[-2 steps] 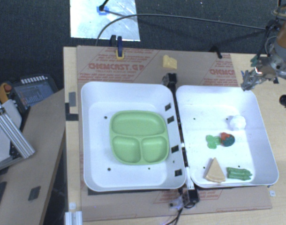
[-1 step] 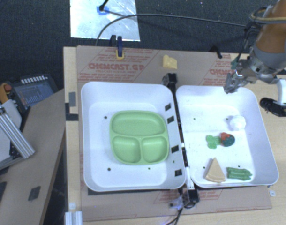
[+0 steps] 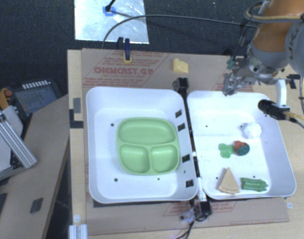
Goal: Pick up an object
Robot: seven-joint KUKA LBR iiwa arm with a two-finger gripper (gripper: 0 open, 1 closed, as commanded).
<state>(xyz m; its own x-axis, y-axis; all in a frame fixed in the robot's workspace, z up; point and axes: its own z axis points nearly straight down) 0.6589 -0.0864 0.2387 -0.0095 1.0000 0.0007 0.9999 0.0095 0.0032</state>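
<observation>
My gripper (image 3: pixel 231 87) hangs over the far left corner of the right bin (image 3: pixel 212 113), with nothing visibly between its fingers. In that bin, a small white lump (image 3: pixel 251 130) lies near the right wall. A green piece with a red part (image 3: pixel 234 149) sits in front of it. A tan wedge (image 3: pixel 228 181) and a green ridged piece (image 3: pixel 253 184) rest by the bin's near edge. All of these lie well forward of the gripper. The left bin (image 3: pixel 99 108) holds a light green divided plate (image 3: pixel 147 146).
A small yellow block (image 3: pixel 180 65) lies on the cardboard behind the bins. A black divider with clips (image 3: pixel 184 128) runs between the two bins. A grey device (image 3: pixel 35 99) and metal rail (image 3: pixel 12 138) stand off to the left.
</observation>
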